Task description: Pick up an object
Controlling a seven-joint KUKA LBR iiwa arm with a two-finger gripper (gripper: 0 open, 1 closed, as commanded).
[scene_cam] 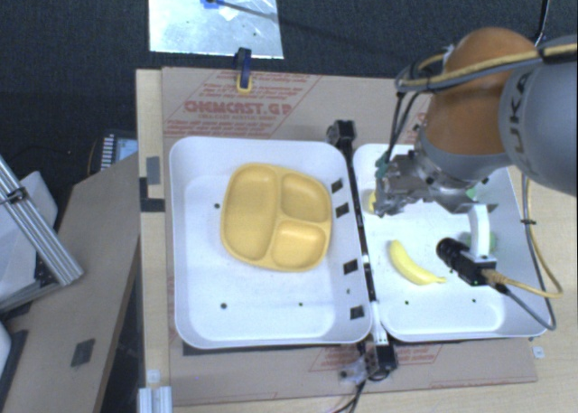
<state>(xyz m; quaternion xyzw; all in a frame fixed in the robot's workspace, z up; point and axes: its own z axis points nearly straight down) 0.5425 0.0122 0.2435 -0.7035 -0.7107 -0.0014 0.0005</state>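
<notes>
"CHEMCAST GP" on brown sheet (244, 99)

Around my bench (271, 95) lay dark carpet (72, 23); a shiny metal sheet (215, 4) sat beyond it, an aluminium rail (36, 230) at left.

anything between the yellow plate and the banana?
Camera view: the black divider strip where the bins meet lies between the yellow plate and the banana; otherwise white bin floor.

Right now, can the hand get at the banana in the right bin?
Probably yes. The banana lies bare on the right bin floor, nothing over it, and the hand hovers just beyond it.
</notes>
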